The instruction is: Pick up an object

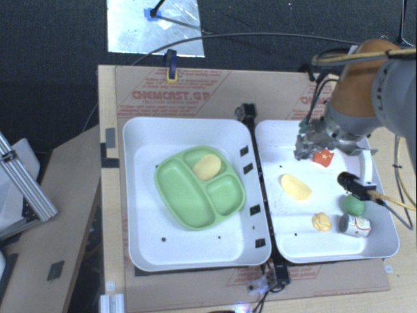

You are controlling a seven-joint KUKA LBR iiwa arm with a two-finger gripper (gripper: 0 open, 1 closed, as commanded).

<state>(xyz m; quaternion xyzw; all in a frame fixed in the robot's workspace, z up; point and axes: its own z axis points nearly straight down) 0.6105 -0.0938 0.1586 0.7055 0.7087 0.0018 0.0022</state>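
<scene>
My gripper hangs low over the back of the right bin, just left of a small red object. A pale yellow piece lies in the middle of that bin. Nearer the front sit a small yellow-orange lump, a green ball and a small white can. The red object touches the gripper's right side; I cannot tell whether it is between the fingers.
The left bin holds a green divided tray with a yellow item in its upper compartment. A black divider runs between the bins. A black part with cables juts over the right bin's right side.
</scene>
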